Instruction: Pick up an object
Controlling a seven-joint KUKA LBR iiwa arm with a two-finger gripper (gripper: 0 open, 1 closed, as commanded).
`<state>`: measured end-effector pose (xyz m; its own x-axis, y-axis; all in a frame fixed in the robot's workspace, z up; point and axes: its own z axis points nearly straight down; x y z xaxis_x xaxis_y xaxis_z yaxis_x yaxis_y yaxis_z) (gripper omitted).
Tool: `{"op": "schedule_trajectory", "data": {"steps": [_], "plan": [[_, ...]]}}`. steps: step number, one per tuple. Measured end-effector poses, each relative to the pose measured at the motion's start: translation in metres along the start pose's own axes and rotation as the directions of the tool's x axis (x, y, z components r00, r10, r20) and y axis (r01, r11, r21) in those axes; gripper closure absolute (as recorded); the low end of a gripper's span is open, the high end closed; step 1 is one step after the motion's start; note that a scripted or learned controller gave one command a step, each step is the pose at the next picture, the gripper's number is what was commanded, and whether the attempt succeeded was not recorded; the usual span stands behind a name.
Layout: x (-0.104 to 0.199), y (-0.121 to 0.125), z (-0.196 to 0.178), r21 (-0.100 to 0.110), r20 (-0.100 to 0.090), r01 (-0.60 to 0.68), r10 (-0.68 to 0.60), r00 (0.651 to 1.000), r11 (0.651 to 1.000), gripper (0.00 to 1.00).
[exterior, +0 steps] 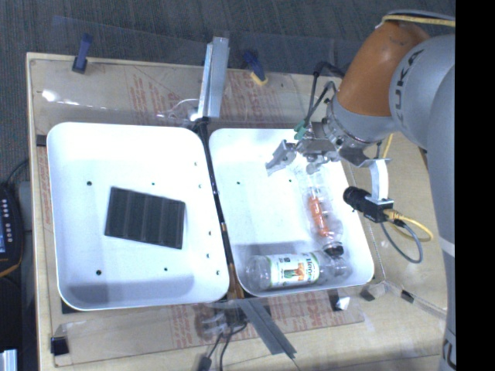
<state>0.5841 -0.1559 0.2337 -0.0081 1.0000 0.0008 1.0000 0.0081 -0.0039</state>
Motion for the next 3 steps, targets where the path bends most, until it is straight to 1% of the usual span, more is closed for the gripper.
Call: {"op": "schedule_trajectory", "data": {"steps": [1,2,3], "plan": [[-0.055,-0.018,0.078,0.001,0.001,0.02,-0.02,1.0,1.0,0.0],[-0.053,-0.026,0.05,-0.005,0.003,0.125,-0.125,0.992,0.992,0.0],[-0.053,-0.028,0.049,-0.003,0.001,0.176,-0.176,0.984,0.984,0.0]]}}
